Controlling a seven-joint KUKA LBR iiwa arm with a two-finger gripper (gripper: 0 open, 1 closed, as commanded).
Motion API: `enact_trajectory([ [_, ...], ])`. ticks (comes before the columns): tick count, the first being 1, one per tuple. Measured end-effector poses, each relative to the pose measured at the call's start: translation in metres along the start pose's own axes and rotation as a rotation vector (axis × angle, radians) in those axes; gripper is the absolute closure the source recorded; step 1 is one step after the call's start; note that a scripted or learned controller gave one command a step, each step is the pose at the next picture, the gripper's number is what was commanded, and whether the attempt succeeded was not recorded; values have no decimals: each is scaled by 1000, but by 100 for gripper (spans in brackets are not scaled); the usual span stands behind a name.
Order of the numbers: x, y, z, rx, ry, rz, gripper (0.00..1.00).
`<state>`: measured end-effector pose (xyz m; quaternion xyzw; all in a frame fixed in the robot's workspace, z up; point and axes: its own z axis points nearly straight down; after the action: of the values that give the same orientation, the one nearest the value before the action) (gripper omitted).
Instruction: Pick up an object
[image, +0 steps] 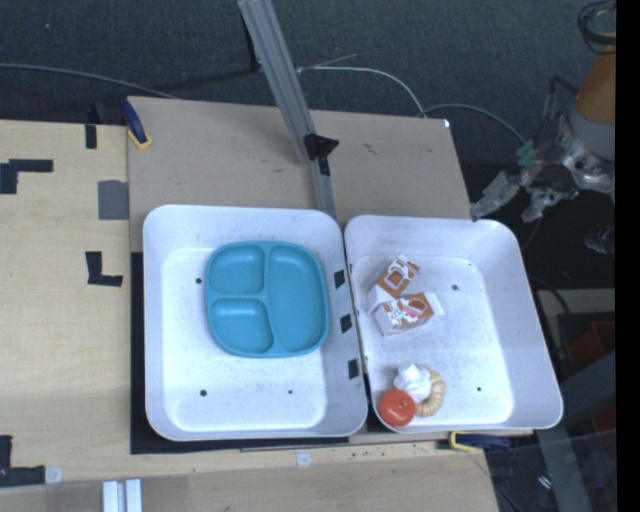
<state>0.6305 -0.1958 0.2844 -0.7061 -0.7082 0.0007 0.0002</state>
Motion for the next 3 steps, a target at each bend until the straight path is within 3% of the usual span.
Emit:
enact_trajectory([
  [1, 0, 0, 0, 0, -1, 1, 0],
  [3, 2, -2, 93, 5, 1, 1, 0],
])
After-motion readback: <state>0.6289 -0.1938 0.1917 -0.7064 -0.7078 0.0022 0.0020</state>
